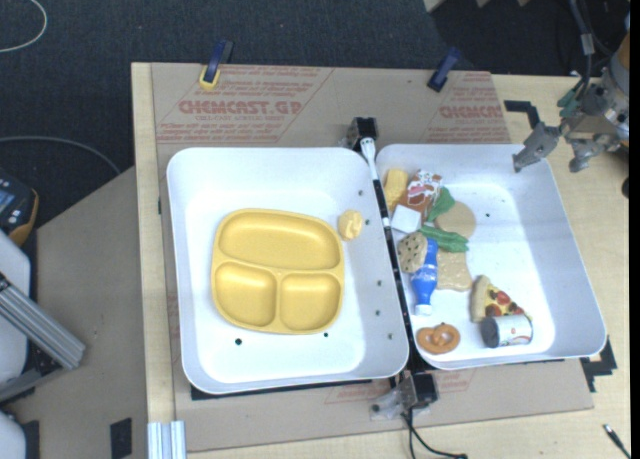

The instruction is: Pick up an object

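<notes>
My gripper [553,151] hangs at the far right, above the back right corner of the right bin [560,237], its two fingers spread open with nothing between them. Toy food lies along the right bin's left side: a yellow piece [396,187], a red and white piece [424,188], a tan round [458,220], a green piece [447,238], a blue bottle [425,285], a pizza slice [494,299], a pretzel [438,338] and a dark-capped cup [505,330]. A small yellow lump [351,224] sits in the left bin.
The left bin [200,247] holds a yellow divided tray [277,269]. Both bins rest on a cardboard sheet [300,107] clamped at the back by a yellow clip [213,67] and a blue clip [443,71]. The right bin's right half is bare white floor.
</notes>
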Action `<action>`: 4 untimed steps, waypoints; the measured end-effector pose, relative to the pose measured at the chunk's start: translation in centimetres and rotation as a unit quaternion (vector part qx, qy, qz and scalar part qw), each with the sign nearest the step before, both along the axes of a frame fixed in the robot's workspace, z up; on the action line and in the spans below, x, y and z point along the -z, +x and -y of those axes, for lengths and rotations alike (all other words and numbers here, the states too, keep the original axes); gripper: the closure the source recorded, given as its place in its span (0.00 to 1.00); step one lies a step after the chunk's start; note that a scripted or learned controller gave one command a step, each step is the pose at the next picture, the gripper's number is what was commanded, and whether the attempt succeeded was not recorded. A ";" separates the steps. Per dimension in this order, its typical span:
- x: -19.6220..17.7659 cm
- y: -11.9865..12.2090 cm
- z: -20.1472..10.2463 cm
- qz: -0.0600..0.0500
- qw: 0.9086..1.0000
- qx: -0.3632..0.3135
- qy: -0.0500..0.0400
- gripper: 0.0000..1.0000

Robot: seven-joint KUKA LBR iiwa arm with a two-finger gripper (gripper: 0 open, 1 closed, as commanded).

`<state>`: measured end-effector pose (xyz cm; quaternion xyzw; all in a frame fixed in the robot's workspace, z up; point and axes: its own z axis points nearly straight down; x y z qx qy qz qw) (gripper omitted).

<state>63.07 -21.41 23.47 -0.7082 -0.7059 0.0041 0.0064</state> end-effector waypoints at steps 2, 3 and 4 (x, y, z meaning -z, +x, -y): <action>4.3 -0.2 -1.0 0.006 1.000 -0.002 -0.001 0.00; 10.6 -0.5 -1.3 0.005 1.000 -0.002 -0.001 0.00; 14.9 -0.3 -1.4 0.008 1.000 -0.002 -0.001 0.00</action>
